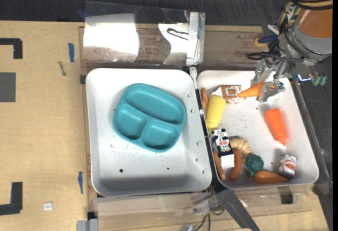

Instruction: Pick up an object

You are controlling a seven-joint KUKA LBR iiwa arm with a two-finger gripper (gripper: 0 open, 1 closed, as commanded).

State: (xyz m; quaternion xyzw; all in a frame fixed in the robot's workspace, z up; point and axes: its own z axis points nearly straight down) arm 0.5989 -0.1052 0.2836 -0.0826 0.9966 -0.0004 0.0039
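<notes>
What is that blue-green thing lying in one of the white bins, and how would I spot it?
Find the left white bin. In its middle lies a teal plastic divided plate, rounded, with three compartments. It is the one thing in that bin, while the right bin is crowded with small toy foods.

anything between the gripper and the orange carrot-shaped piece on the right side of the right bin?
Nothing visible. The gripper hangs over the back of the right bin; the orange carrot-shaped piece lies just in front of it on bare floor, apart from the other toys.
</notes>
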